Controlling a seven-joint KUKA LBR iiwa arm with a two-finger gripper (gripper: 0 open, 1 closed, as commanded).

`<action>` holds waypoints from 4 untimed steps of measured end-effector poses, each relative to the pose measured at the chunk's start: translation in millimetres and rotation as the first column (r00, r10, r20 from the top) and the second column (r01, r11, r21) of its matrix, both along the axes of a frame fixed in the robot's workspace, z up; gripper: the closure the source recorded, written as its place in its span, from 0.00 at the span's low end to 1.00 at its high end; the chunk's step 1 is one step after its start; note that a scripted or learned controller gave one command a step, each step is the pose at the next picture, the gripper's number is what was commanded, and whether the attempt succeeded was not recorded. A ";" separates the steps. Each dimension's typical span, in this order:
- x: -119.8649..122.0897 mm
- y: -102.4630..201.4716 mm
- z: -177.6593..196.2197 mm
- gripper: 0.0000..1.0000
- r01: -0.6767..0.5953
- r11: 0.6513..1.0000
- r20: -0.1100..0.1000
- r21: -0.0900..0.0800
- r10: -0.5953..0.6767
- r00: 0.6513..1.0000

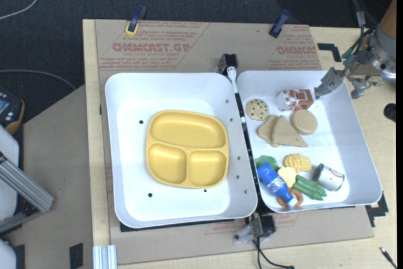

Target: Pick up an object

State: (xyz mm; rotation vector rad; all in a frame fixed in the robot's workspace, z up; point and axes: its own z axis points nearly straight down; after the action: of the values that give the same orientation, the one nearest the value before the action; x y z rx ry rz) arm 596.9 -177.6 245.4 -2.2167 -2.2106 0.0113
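Camera view: hand [344,81] spread wide above right bin [362,135], blue bottle [273,181] lying lengthwise, cap toward bench's front.

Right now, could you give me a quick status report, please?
Tool open, holding nothing, above right bin's far edge. Toys heaped in that bin. Yellow tray in left bin.

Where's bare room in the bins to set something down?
Left bin: white floor rings the yellow tray, widest above it. Right bin: free strip along its right wall. Crowded from cookie down to blue bottle.
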 end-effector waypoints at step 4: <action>15.5 10.8 -153.9 0.00 -0.004 1.000 0.010 -0.002 0.004 1.000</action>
State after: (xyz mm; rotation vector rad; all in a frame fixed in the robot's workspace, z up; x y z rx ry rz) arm 612.4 -166.8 91.5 -2.2187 -2.2209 0.0018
